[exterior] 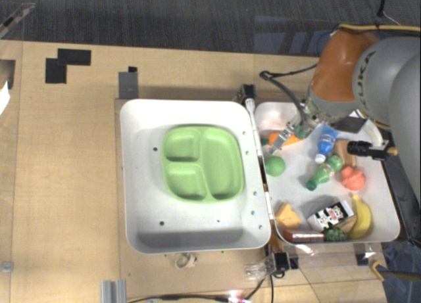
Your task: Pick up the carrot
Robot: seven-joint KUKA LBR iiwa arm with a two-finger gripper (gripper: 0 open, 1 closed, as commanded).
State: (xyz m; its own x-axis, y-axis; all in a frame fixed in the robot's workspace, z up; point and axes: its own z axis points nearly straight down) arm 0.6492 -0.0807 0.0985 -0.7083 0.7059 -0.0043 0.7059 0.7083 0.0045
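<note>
The gripper [287, 136] hangs low over the upper left part of the right bin [393, 224], its tip right at the carrot [273, 140], an orange sliver lying near the bin's left wall; whether the pincer is open or closed, or has any grip on the carrot, cannot be told from here. Just below the carrot sits a green ball [274, 165], and to the right lie a blue bottle [325, 145] and a green bottle [324, 173]. The left bin [135, 183] holds a green tray [200, 163].
</note>
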